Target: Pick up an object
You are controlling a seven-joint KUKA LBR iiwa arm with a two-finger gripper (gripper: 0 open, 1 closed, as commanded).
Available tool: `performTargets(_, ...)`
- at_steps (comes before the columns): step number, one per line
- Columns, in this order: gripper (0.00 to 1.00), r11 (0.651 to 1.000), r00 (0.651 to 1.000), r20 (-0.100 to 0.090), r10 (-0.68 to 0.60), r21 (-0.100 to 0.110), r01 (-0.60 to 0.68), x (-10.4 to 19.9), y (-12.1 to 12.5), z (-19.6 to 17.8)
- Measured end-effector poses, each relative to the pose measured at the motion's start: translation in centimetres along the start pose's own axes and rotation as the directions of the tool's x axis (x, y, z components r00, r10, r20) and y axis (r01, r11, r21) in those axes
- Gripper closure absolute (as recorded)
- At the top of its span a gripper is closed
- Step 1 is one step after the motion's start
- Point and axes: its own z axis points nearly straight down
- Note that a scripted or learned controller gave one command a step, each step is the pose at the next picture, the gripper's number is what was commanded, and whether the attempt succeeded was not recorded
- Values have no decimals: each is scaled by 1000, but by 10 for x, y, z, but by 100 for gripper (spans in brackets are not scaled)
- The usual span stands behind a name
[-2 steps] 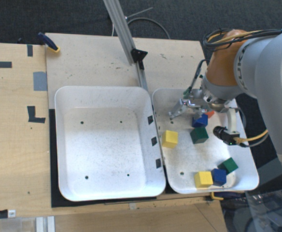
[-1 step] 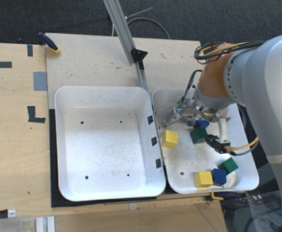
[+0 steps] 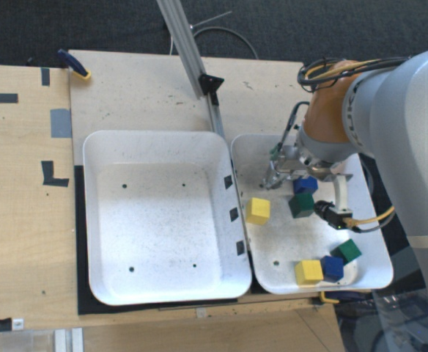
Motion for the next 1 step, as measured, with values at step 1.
performTargets(1, 100, 1000, 1000, 0, 1, -6, -1, 4, -9, -53)
